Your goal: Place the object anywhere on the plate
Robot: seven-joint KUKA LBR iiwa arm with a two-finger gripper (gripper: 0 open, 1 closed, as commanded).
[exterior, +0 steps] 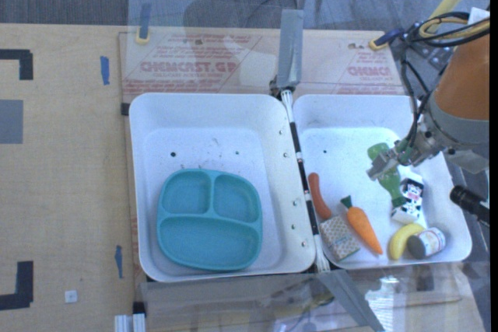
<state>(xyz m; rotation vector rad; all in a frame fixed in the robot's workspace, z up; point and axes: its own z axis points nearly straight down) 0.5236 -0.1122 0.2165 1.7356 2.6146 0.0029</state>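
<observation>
- Two white bins side by side on the bench; left bin (pixel 148 128) and right bin (pixel 342 117) touching along a shared middle rim.
- Left bin: teal plate (pixel 208 220) with three compartments, sitting toward 6 o'clock; bare white floor from 9 round to 3 o'clock of the plate; plate edge close to the bin's front wall.
- Right bin: open floor across its 12 o'clock half; items crowded along the 6 o'clock rim and 3 o'clock side.
- Along that rim, left to right: red sausage-like piece (pixel 315 195) beside the middle rim; tan square sponge (pixel 340 237); carrot (pixel 362 228) lying tilted; banana (pixel 399 240); small grey-capped jar (pixel 426 242) touching the banana.
- Black-and-white carton (pixel 409 198) just at 12 o'clock of the banana.
- Gripper (pixel 387 166) low over the right bin's 3 o'clock side; green object (pixel 380 155) at its tip, touching it at 10 o'clock; cannot tell how the hand is set, nor whether the green object is gripped.
- Green object well apart from the plate, lying at the plate's 2 o'clock across the middle rim.
</observation>
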